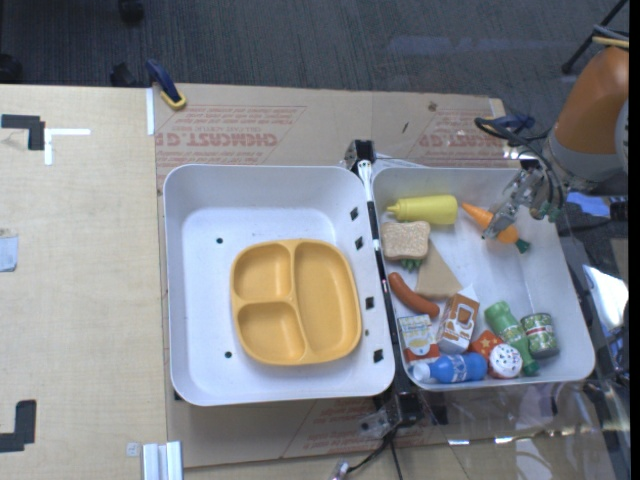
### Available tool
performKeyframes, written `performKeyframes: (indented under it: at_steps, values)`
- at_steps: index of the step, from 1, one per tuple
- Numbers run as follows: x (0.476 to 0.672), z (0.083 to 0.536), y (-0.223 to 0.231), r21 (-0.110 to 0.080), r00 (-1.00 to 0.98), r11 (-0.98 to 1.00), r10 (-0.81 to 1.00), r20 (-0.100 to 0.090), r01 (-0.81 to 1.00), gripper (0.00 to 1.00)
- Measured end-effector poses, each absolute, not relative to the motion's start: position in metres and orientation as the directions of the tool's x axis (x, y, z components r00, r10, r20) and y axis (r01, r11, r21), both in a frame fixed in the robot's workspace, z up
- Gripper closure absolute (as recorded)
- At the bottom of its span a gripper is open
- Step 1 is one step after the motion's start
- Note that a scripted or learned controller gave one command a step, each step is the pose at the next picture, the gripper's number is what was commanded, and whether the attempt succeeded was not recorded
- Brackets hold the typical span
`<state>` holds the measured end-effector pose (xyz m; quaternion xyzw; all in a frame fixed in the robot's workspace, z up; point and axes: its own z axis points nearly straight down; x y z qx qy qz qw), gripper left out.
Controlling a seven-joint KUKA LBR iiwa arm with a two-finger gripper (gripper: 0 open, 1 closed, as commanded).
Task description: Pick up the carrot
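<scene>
Two white bins are sitting side by side on a cardboard-covered bench, the left bin (185,298) holding a yellow divided plate (296,300). In the right bin (574,298), the carrot (490,220) is lying toward the far side, just right of the mustard bottle (424,208). The gripper (503,211) is reaching in over the carrot, its fingers slightly parted and straddling it.

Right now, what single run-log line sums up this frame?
phase: reaching | gripper over right bin, upper right | fingers at carrot | carrot beside mustard bottle | grasp: unconfirmed
</scene>
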<state>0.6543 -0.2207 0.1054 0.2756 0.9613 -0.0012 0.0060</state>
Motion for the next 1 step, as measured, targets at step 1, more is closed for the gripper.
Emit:
performKeyframes:
  at_steps: [1]
  values:
    - [0.646,0.158,-0.1556,0.002,-0.842,0.842,0.539,-0.004,0.539,1.0]
